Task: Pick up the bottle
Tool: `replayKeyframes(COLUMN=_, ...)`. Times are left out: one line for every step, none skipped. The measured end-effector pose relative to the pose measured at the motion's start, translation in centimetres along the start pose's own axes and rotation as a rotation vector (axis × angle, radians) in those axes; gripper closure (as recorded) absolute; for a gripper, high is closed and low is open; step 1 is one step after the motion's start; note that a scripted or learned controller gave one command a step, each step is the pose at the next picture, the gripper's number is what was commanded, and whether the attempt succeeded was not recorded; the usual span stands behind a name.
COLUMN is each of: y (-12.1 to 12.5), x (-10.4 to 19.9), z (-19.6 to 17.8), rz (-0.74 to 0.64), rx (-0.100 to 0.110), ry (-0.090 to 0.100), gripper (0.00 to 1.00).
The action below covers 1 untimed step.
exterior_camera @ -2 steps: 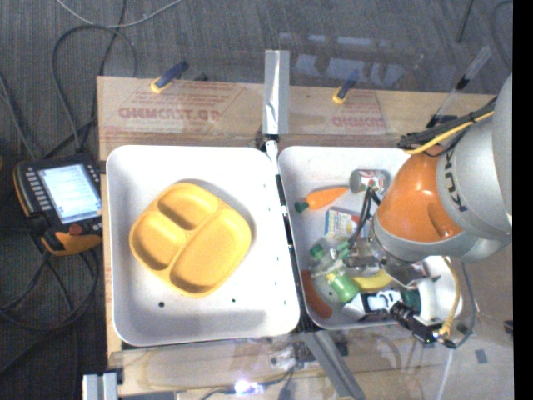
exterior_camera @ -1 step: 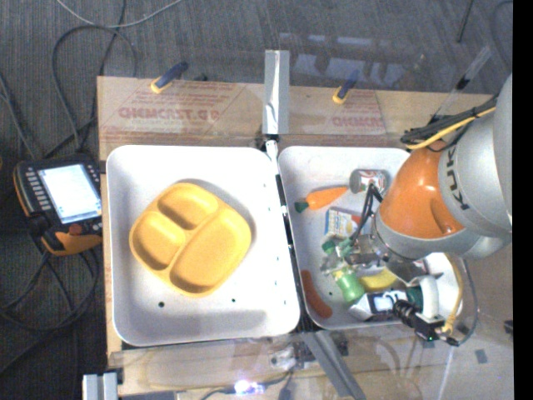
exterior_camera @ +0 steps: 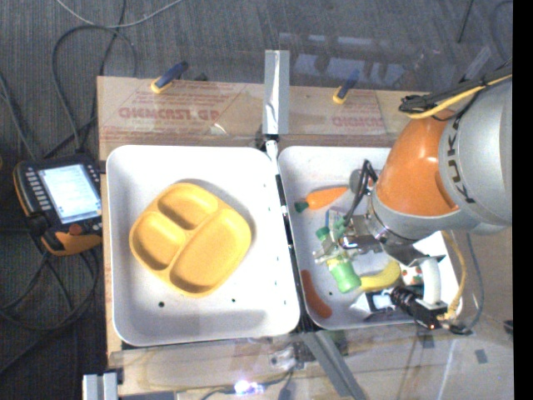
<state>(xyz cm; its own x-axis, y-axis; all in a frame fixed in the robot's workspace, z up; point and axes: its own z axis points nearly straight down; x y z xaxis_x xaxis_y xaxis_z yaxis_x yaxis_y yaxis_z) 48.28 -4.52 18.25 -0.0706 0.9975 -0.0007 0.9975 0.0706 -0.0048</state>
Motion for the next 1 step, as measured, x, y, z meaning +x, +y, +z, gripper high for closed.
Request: replayKeyframes(y=2.13, x=-2.26, z=-10.76, rz=-0.158, rx=-0.003, ry=-0.003, gripper=1.00)
